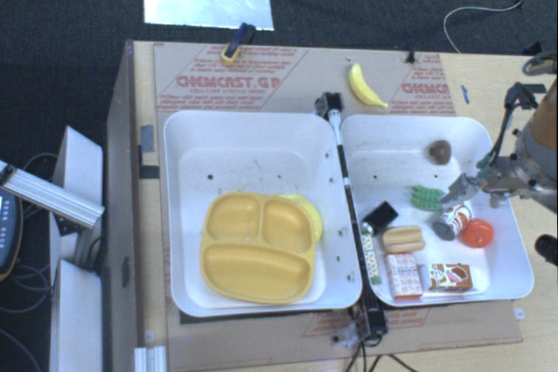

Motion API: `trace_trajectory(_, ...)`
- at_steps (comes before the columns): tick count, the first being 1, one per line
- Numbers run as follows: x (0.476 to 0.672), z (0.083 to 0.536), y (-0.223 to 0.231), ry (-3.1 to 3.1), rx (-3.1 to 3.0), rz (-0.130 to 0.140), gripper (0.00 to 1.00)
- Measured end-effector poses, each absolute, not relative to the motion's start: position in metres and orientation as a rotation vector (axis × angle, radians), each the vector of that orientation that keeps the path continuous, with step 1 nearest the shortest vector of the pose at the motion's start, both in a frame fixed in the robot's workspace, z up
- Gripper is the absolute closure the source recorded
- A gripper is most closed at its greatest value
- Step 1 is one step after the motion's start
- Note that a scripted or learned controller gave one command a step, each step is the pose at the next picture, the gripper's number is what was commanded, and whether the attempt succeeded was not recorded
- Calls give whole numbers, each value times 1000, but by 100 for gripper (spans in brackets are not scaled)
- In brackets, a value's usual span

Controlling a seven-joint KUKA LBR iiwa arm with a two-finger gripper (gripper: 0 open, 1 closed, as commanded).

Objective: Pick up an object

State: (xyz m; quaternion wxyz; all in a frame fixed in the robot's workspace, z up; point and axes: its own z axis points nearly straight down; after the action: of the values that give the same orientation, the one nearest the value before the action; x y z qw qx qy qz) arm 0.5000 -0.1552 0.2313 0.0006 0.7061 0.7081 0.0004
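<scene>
Clutter crowds the right bin (514, 274): a can (448, 222) and red ball (477, 233) lie just under the pincer (475, 186), likely targets since the arm reaches in from that side; whether its fingers are spread, I cannot tell

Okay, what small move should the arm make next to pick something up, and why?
Probably a short, straight descent. The pincer hangs over the right bin, apparently just above the small can lying beside the orange ball, with the green item close on its other side. Nothing shows between its fingers, so lowering onto the can seems the likeliest way to get a grasp.
</scene>
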Motion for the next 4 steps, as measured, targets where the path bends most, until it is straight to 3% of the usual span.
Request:
trace_trajectory(1,547,143,-207,2223,2220,0,0)
trace_trajectory(2,625,93,-170,2225,2217,1,0)
trace_trajectory(3,642,90,-207,2221,2217,2,0)
trace_trajectory(4,670,95,-206,2224,2213,3,0)
